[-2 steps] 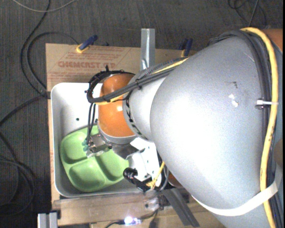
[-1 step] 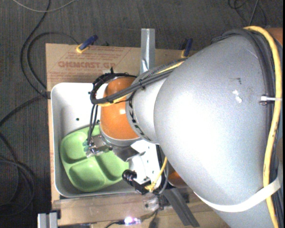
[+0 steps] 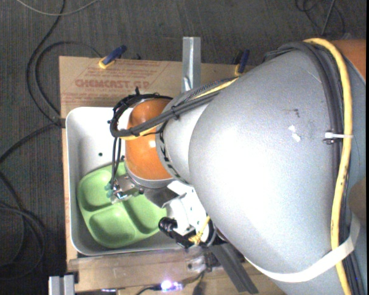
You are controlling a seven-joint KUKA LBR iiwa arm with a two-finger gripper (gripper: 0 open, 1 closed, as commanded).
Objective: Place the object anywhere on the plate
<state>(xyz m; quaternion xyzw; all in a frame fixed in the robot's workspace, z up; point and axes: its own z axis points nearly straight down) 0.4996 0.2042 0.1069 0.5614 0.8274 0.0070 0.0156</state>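
1. I saw the grey arm (image 3: 258, 158) covering most of the white bin (image 3: 86, 121).
2. The green divided plate (image 3: 111, 217) lay in that bin's near-left corner.
3. The end effector (image 3: 126, 186) hung over the plate; I couldn't tell its grip, and the object was probably hidden.

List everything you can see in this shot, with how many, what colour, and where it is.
Plate: one, green, divided into compartments, in the lower part of the bin, partly under the arm.
Bin: one, white, shallow, on the left of the bench.
Cardboard sheet: one, brown with red print, under the bin.
Clamps: two, blue and yellow, at the cardboard's top edge.
Cables: several, dark and light, on the grey floor.
Arm: one, grey, reaching in from the right, covering most of the view.
Orange band: one, above the wrist, over the bin.
End effector: hidden by the wrist, above the plate.
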